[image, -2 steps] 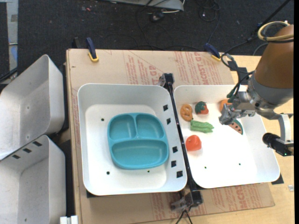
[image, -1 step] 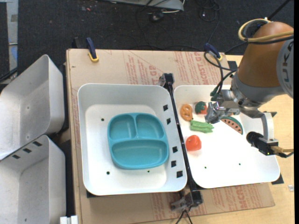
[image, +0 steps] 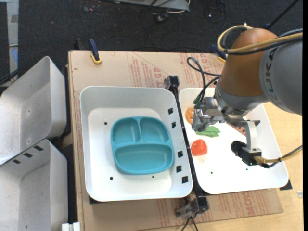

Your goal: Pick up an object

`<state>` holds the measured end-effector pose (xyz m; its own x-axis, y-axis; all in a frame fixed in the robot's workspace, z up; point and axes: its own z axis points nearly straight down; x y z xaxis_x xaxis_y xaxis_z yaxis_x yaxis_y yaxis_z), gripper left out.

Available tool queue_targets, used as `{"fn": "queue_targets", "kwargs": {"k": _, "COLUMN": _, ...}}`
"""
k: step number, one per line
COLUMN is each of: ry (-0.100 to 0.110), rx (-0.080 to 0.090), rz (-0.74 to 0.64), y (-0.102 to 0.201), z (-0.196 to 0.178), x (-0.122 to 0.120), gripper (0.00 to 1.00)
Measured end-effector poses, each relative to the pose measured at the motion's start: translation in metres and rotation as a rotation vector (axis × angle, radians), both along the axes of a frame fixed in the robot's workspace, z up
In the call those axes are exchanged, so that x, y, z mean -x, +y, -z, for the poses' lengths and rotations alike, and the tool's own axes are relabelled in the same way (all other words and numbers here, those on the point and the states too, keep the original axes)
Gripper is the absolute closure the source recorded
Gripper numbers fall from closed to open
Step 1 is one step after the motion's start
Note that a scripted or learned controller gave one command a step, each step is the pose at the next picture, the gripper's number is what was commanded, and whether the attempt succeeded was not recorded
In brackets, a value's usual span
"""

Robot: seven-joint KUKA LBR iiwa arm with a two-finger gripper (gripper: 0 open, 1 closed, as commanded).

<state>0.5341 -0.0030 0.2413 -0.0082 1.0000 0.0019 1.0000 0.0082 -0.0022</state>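
— Any lettering to call out here?
— Yes: the grey arm [image: 284,71] carries dark letters on its casing at the far right, reading "KU", with the rest cut off.
— And the bench?
— The brown board [image: 139,69] beneath the bins shows faint red print, far side and near edge, but it's too washed out to read.

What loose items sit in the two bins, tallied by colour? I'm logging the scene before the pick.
Teal: 1, divided plate in the left bin
Red: 1, round object in the right bin
Green: 1, leafy piece
Orange: 1, piece partly hidden by the gripper
Total: 4
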Motion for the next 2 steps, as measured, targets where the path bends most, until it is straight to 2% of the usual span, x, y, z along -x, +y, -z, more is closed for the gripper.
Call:
{"fn": "queue_targets", "kwargs": {"k": 1, "ry": -0.003, "rx": 0.001, "rz": 0.0, "y": 0.051, "z": 0.0, "x": -0.011, "gripper": 1.0}}
{"fn": "queue_targets", "kwargs": {"k": 2, "ry": -0.002, "rx": 0.001, "rz": 0.0, "y": 0.1, "z": -0.002, "x": -0.002, "gripper": 1.0}}
